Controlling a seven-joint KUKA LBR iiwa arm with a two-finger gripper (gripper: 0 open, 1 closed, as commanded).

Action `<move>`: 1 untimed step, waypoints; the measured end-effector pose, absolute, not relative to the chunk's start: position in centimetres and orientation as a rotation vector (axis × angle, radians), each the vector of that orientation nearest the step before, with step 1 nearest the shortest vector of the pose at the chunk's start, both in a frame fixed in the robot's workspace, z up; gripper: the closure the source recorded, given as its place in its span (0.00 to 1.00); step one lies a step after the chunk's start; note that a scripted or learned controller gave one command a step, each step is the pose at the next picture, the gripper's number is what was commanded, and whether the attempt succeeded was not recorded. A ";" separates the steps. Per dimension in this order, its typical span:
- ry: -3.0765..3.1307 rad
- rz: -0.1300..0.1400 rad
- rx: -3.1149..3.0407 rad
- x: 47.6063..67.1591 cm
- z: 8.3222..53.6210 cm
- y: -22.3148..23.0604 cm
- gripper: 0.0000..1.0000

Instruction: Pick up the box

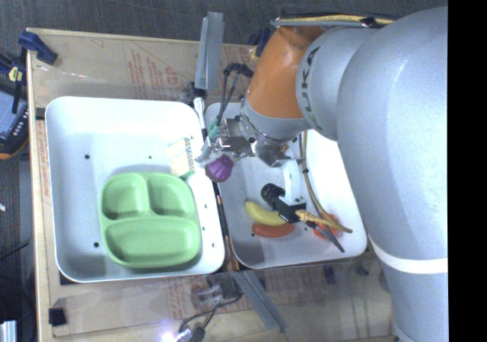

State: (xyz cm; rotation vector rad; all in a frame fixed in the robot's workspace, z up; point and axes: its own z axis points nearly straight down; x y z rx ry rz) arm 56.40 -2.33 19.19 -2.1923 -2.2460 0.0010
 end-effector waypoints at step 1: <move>-1.957 0.009 -2.450 48.5 19.1 0.6 1.00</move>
